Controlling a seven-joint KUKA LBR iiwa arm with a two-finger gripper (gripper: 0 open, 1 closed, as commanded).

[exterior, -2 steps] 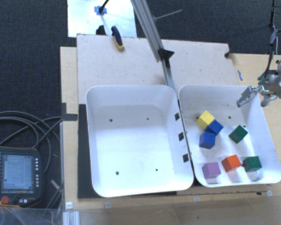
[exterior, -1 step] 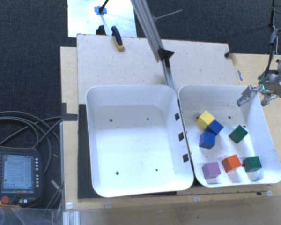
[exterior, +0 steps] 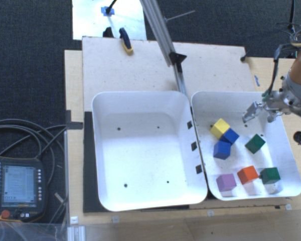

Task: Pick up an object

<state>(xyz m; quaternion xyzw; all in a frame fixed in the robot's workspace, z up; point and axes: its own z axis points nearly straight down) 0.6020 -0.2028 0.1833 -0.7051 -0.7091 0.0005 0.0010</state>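
The right white bin (exterior: 205,104) holds several small cubes: a yellow one (exterior: 220,128), two blue ones (exterior: 231,136) (exterior: 221,149), two green ones (exterior: 255,143) (exterior: 270,175), an orange one (exterior: 248,174) and a purple one (exterior: 226,182). My gripper (exterior: 261,114) hangs over the bin's upper right part, above and to the right of the yellow cube. Its fingers stand apart, open, with nothing between them. The nearest cube is the upper green one, just below the gripper.
The left white bin (exterior: 98,134) sits beside the right one. A slanted aluminium bar (exterior: 158,24) runs down to the gap between the bins. A blue-and-yellow tool (exterior: 125,40) lies on the board behind. A teach pendant (exterior: 17,187) with cables sits at lower left.
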